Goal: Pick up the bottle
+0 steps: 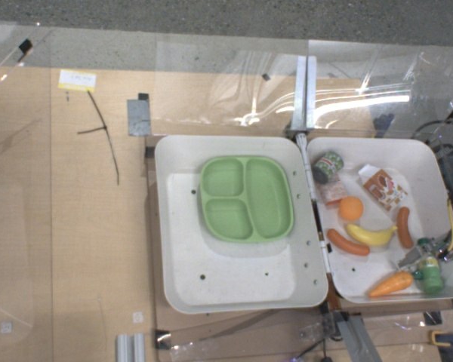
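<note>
The wooden bench (60, 240) fills most of the view, with a clear plastic sheet (347, 89) standing along its back edge. Two white bins sit side by side on it, touching at a hinge-like seam. The left bin (234, 296) holds a green tray (247, 198) with three compartments, lying flat in the bin's upper half. The right bin (377, 153) holds all the small things.

Among them, a yellow banana (370, 236) lies near the bin's middle. A white and orange packet (383, 187) lies above it, towards the back wall. A carrot (391, 284) lies along the front wall, its thick end just beside the bottle. One red sausage (348, 243) touches the banana's left end, and a second sausage (404, 227) lies upright in the view just right of the banana.

The bottle (432, 277) is green and lies in the front right corner of the right bin, close to both walls. A small silvery thing (410, 260) lies just to its upper left; what it is cannot be told. A round can (327, 166) with a green and dark label sits in the back left corner. An orange (351, 208) rests between the can and the banana, with a pale pinkish wrapper (332, 193) just beside it.

On the bare bench to the left lie a thin black wire (106, 138), a grey patch (138, 117) and a yellow label (77, 80).
</note>
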